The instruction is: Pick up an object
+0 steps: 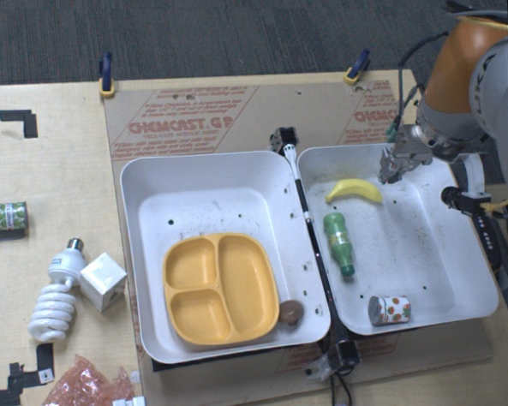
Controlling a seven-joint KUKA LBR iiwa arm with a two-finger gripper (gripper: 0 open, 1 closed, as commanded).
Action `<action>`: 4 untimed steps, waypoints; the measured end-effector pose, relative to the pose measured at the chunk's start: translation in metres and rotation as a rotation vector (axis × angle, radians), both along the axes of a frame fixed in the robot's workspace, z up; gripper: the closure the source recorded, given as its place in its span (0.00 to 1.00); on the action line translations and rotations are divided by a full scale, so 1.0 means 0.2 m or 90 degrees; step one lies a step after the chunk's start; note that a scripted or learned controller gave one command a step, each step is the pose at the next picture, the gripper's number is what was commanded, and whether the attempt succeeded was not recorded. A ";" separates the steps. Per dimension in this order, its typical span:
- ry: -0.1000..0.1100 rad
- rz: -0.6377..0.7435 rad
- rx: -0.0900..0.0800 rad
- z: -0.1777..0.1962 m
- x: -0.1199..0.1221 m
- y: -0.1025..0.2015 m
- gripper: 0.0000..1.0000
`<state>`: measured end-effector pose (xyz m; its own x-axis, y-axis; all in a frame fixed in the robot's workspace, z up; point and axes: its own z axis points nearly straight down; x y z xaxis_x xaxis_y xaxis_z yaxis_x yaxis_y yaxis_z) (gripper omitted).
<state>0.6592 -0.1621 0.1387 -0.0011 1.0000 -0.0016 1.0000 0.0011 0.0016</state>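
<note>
counting right bin (463, 254): 1 banana (354, 190) | 1 green bottle (339, 244) | 1 can (389, 310) | pincer (391, 172) state unclear

Left of the bins, on the surface (54, 167), lie a spiral light bulb (55, 297), a white cube (103, 281) touching it, and a green can (7, 218).

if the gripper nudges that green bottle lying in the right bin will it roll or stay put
The green bottle lies on its side on the flat right bin floor, so a sideways nudge would probably roll it. It looks like smooth plastic, likely light and somewhat slippery between the fingers.
</note>
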 end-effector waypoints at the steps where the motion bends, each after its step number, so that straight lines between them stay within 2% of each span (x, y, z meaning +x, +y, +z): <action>1: 0.001 0.000 0.001 -0.23 -0.16 0.15 0.00; 2: 0.001 -0.002 0.001 -0.23 -0.59 0.30 0.00; 3: 0.001 -0.001 0.001 -0.23 -0.37 0.34 0.00; 4: 0.001 -0.002 0.001 -0.23 -0.60 0.25 0.00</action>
<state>0.5397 -0.1130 0.0924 0.0019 1.0000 -0.0003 1.0000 -0.0019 -0.0002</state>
